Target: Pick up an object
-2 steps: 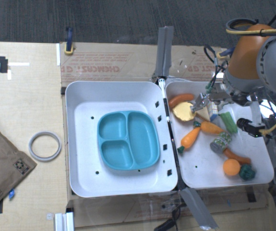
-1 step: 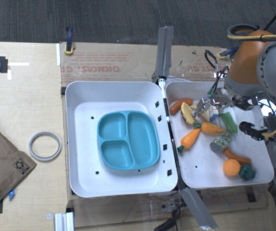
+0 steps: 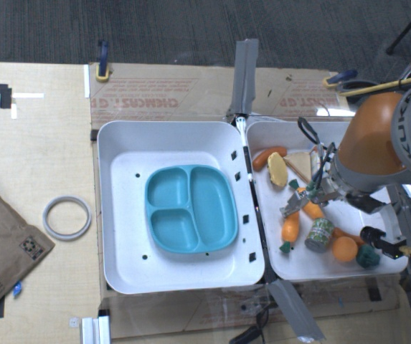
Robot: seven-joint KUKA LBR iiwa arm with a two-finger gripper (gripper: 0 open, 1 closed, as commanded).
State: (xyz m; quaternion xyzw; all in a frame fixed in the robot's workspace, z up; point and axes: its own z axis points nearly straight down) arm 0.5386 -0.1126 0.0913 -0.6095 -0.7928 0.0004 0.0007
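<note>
The gripper hangs low in the right bin, its grey fingers slightly parted and slanting down to the left, with nothing visibly caught between them. Touching or just under the tips lies an orange carrot piece; just below them sits a second carrot (green stub pointing down). A small tin can lies just to the lower right, and beyond it an orange ball. Just above the fingers rests a pale banana-like piece, with a red sausage past that. Well off to the left, the other bin holds a teal divided plate, and farther still a roll of tape lies on the bench.
</note>
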